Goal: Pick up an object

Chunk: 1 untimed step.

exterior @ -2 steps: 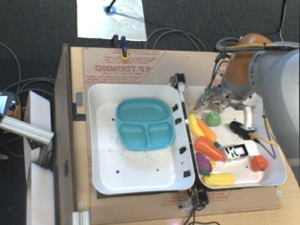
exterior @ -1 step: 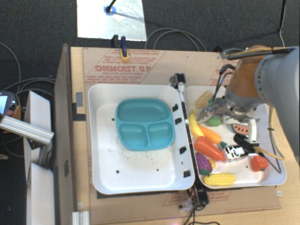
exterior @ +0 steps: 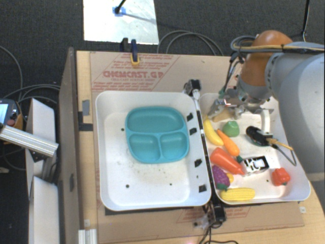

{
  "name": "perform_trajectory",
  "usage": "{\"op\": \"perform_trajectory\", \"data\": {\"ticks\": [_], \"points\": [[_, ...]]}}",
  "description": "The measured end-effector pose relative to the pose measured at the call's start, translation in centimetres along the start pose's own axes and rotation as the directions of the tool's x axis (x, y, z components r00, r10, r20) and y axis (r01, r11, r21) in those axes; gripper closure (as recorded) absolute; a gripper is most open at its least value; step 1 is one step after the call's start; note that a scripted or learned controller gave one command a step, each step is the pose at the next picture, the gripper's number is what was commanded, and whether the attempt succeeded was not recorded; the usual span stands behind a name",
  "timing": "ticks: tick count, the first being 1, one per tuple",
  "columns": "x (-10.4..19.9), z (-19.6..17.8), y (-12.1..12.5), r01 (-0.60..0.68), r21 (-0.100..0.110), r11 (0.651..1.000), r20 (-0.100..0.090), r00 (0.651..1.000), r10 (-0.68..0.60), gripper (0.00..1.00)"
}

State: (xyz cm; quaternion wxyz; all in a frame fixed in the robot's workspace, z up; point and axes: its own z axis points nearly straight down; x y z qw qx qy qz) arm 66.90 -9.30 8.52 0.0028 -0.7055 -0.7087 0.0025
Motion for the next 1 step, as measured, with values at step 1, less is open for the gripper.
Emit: {"op": "perform_trajectory", "data": {"ticks": [1], "points": [[-0.04,-0.92,-0.29,-0.001,0.008,1.000,-0.003,1.000,0.001,1.00]]}}
